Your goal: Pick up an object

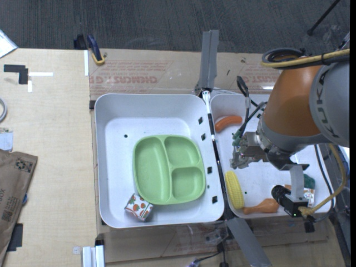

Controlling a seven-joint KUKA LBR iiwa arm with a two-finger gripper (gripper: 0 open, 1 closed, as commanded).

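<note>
the robot's claw (pixel 243 159) hangs low inside the right bin (pixel 261 213), its grey metal head poised over bare white floor; whether it is spread or closed, and whether it has hold of anything, cannot be told from this angle. the grey arm (pixel 303 107) with its orange band reaches in from the right and covers much of that bin. nearest the claw, a yellow corn cob (pixel 235 189) lies along the bin's left wall, just below it, and looks the likeliest candidate for a pick. an orange carrot-like piece (pixel 262 206) rests at the bottom edge beside the cob, and an orange sausage-shaped piece (pixel 228 122) sits up by the top wall, above the claw. the items lie loose and scattered, apparently tipped in for random grasp attempts. in the left bin (pixel 114 149), a green divided plate (pixel 168 169) lies flat, with a small printed carton (pixel 138 207) touching its lower left corner. red lettering runs along the cardboard (pixel 144 74) behind the bins, upside down and too faint to read with confidence.
</note>
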